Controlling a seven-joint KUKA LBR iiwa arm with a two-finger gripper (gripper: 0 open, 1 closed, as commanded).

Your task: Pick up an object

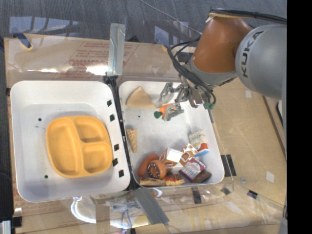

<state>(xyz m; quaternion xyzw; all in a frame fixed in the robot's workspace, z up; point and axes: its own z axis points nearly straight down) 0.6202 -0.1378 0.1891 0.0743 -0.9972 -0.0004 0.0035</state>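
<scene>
Hanging in pincer: small orange carrot.

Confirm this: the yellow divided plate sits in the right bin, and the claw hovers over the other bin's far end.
Wrong bin. The camera view shows the yellow divided plate in the left bin; the claw hovers over the far end of the other, right bin.

Grey arm lettered KUKA; orange band; black cables; metallic gripper with 2 fingers.

Even, bright overhead light; soft glare streaks the clear plastic sheet behind the shallow white bins. Shadows stay faint, and small items look slightly soft.
</scene>
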